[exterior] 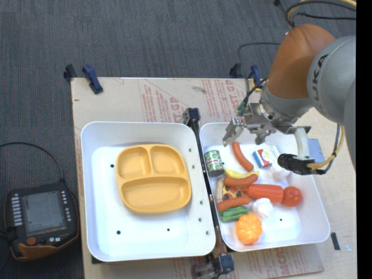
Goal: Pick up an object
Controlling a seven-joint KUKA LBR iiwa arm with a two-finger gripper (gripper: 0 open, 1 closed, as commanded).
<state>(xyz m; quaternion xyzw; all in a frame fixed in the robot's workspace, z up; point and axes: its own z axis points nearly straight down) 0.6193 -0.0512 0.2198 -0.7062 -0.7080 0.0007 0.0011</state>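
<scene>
**Grey arm parked over the toy-food bin, nothing in its grip**

Grey metal gripper (249, 131) is hanging over the top edge of the right bin (317, 225), fingers spread apart with nothing between them. So, released, not grasping anything as far as I can see.

Using the little green can (213, 162) as the landmark, since it sits right against the divider side of that bin:

- the gripper is up and to the right of the can, not touching it
- a red sausage (242, 156) lies tilted just right of the can, pretty much directly below the fingers
- a small red-and-white carton (265, 156) is further right of that, with a white lump beside it that I can't identify
- a banana (239, 173) sits just below-right of the can, touching a second red sausage (240, 180)
- a long carrot-looking thing (264, 191) and a red tomato (292, 196) are further out to the lower right, touching each other
- a green pea pod (235, 213) is below the can, with an orange (249, 228) past it near the bottom wall

Way off to the left of the can, in the left bin (96, 156), there's a yellow divided plate (154, 176) lying flat.

The bins sit on a cardboard-covered bench (145, 97), and a teach pendant (40, 217) is on the floor far left.
</scene>
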